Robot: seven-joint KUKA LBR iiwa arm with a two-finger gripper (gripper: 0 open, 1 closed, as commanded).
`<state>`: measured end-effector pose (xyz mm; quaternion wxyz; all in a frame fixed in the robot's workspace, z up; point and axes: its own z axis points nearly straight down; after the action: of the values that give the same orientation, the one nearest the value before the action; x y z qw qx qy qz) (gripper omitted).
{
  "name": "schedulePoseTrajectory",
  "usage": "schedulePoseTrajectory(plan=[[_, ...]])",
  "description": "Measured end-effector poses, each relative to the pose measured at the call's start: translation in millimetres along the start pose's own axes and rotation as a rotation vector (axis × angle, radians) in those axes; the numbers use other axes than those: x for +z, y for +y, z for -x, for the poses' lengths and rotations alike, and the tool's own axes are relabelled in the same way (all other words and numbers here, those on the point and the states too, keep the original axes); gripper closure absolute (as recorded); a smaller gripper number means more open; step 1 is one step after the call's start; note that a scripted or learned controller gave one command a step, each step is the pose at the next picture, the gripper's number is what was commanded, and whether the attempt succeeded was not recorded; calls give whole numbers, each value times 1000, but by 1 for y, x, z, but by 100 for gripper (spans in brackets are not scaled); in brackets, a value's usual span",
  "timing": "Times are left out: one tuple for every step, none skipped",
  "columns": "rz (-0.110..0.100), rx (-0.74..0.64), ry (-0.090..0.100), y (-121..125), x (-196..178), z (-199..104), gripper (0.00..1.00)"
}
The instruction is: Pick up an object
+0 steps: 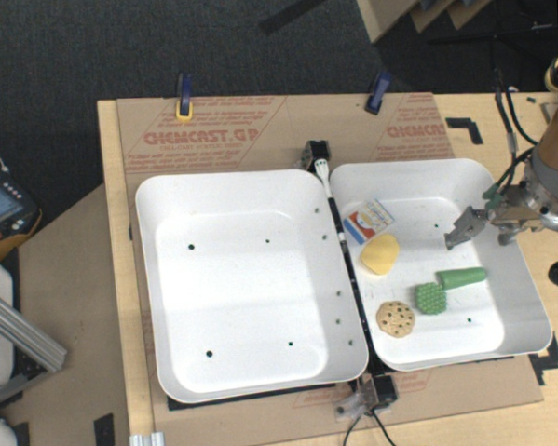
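Camera view. Two white bins are set side by side on a bench faced with brown board [255,125]. The left bin [160,270] is listed without contents. In the right bin [521,298] four items are recorded: a small red, white and blue packet [367,220] at the far left; a yellow lump [380,255] just near of it; a round speckled cookie [395,318] at the near left; a green brush-like object [447,287] right of the cookie. The gripper [484,225] is placed over the right side of the right bin, apart from all four items. Its jaws appear spread, with nothing seen between them, though the detail is small.
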<state>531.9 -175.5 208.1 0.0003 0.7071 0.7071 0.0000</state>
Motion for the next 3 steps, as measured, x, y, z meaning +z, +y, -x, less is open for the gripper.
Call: schedulePoseTrajectory(plan=[[-3, -2, 3, -40, -44, -37, 0], [-10, -2, 5, -35, 107, -66, 0], [5, -3, -2, 7, 44, -68, 0]])
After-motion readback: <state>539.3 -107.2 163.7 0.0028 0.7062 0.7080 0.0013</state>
